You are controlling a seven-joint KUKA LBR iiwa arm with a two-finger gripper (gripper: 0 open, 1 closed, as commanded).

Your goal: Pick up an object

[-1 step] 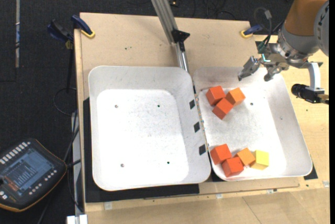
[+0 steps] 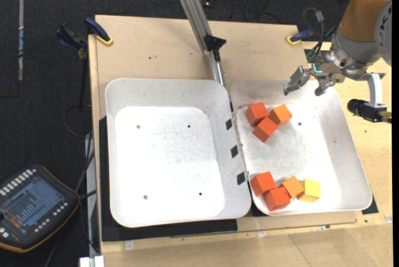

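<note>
In the right bin [image 2: 336,153] lie several small blocks. Near its back left sit two red cubes [image 2: 255,113] [image 2: 266,128] and an orange cube [image 2: 280,114], touching one another. Near the front are two more red cubes [image 2: 262,182] [image 2: 277,198], an orange block [image 2: 293,186] and a yellow block [image 2: 311,189]. My gripper [image 2: 307,82] hangs above the bin's back edge, to the right of and behind the rear cluster. Its fingers [image 2: 293,85] are spread apart with nothing between them.
The left bin [image 2: 124,135] stands beside the right one on the wooden bench. A metal pole [image 2: 193,10] slants down to the gap between the bins. Blue-yellow clamps [image 2: 96,29] sit at the bench's back corners. A teach pendant [image 2: 31,206] lies at lower left.
</note>
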